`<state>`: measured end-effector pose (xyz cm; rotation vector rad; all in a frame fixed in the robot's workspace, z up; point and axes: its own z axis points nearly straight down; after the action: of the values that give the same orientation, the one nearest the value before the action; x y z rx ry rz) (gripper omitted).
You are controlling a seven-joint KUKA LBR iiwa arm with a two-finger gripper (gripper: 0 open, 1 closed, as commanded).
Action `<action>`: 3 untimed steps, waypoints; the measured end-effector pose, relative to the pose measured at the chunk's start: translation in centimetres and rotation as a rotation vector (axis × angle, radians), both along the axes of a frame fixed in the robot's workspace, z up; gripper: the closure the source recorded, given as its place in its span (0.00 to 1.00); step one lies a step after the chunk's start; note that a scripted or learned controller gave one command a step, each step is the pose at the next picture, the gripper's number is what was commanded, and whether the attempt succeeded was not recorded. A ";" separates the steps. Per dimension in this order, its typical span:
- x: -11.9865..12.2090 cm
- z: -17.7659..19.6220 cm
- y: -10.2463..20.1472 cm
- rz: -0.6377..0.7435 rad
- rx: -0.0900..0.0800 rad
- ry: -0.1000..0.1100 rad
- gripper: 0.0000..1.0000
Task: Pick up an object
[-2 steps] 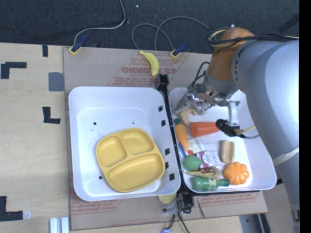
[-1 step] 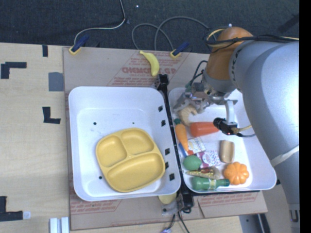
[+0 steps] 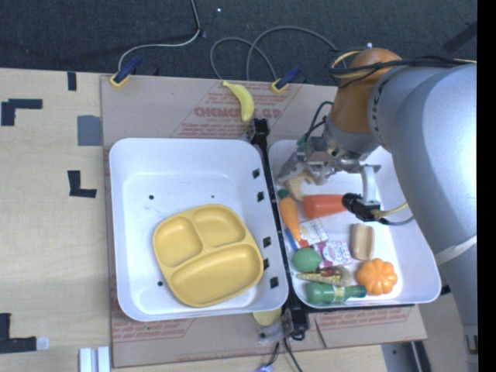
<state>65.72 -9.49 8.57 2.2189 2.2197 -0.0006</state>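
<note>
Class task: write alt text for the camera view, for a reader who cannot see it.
A grey robot arm lowers its end effector into the right bin of toy food, including a carrot and pumpkin. The left bin holds a yellow divided plate.

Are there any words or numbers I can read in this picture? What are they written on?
"CHEMCH...": red print on the cardboard sheet behind the bins; the rest is too blurred to read.
Red print along the cardboard's bottom edge: too blurred.
Small packets in the right bin: print too small to read.

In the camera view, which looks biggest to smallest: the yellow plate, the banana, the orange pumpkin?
1. The yellow plate, by far the biggest.
2 and 3. The banana and the orange pumpkin look about alike: one long and thin, one round. Too close to rank.
</note>
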 end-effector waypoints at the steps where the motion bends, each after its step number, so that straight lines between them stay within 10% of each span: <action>1: -1.2 0.0 -0.2 0.001 0.000 -0.001 0.00; 2: 0.0 0.0 0.0 0.001 0.002 0.000 0.00; 3: 0.0 1.0 0.1 0.001 0.003 0.000 1.00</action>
<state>65.72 -9.41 9.54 2.2190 2.2225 0.0018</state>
